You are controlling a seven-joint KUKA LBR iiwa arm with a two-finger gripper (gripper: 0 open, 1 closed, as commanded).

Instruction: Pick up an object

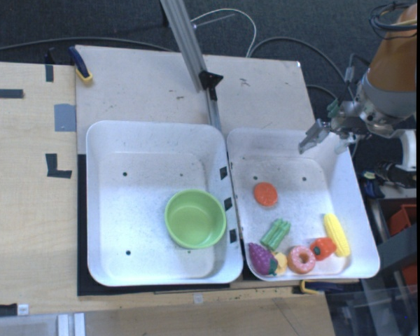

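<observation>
The right bin [287, 156] holds several toy foods. An orange-red round piece [265, 194] lies near its middle. Along the front lie a green vegetable [276, 234], purple grapes [261, 257], a pink donut [302, 259], a red pepper [323, 248] and a yellow corn cob [336, 234]. My gripper [327, 143] hangs over the bin's far right corner, well back from the toys. It is open, with nothing between its fingers.
A green bowl [194, 219] sits in the left bin [126, 152], close to the divider. A slanted metal pole [185, 33] runs down to the bins' shared far edge. Cables trail across the bench behind the right bin.
</observation>
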